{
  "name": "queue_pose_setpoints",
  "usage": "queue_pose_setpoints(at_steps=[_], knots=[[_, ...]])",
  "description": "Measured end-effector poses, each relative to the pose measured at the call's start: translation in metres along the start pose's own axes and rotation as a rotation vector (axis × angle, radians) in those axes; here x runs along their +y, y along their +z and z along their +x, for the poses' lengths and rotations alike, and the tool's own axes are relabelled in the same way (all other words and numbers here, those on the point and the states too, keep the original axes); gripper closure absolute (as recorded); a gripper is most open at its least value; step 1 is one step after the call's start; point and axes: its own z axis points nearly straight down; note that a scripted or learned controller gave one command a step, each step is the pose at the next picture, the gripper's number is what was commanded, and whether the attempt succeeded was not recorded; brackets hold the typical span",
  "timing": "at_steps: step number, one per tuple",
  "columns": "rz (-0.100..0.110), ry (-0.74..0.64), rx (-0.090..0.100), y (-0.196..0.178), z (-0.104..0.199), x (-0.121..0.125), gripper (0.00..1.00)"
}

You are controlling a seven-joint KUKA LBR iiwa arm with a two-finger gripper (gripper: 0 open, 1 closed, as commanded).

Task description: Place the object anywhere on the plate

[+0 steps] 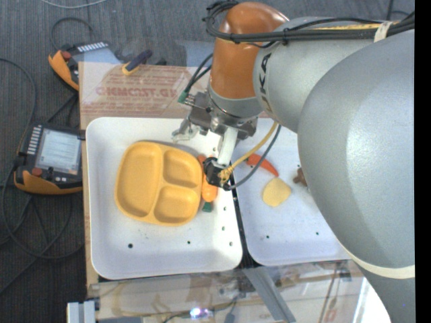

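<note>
The end effector (pixel 201 128) hangs by the yellow plate's (pixel 160 182) far rim; whether it grips anything, I can't tell. An orange piece (pixel 209 193) lies against the plate's right rim, probably short of it

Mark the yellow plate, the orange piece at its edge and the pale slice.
yellow plate (pixel 143 172), camera view, large left compartment
orange piece (pixel 209 194), camera view, its middle
pale slice (pixel 276 192), camera view, its centre
</note>
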Motion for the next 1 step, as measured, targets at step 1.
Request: queue_pose_setpoints(at_steps=[1], knots=[[0.005, 0.000, -0.003, -0.0071, -0.0004, -0.0006, 1.00]])
